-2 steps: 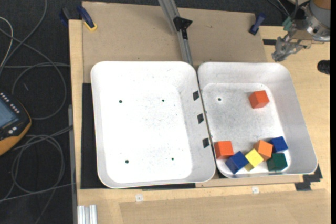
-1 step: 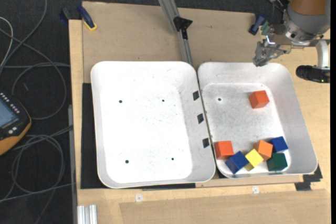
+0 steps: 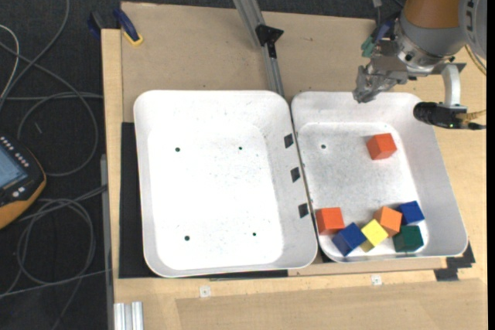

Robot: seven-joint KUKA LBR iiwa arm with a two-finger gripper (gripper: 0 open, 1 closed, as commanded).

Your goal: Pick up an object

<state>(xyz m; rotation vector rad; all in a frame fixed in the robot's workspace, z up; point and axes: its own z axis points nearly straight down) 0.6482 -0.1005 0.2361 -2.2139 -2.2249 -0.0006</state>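
While nothing is yet lifted, the likely targets sit in the right bin [image 3: 433, 166]. Nearest, along its near edge, a cluster of small blocks crowds together: an orange block [image 3: 330, 219], a blue block [image 3: 349, 237], a yellow block [image 3: 374, 233], another orange one [image 3: 390, 219], a green block [image 3: 408, 239] and a second blue one [image 3: 411, 212]. They look light, stiff and smooth-sided, probably wood or plastic, but packed too close for an easy pinch. Farther back, a lone red-orange block [image 3: 380, 146] lies well apart from the rest; I judge it the easiest pick, taken across two opposite flat faces. Farthest, the claw [image 3: 366, 91] hangs over the bin's far rim, carrying nothing; how wide it stands I cannot tell. The left bin [image 3: 155, 166] sits beside it on the desk [image 3: 193, 42].
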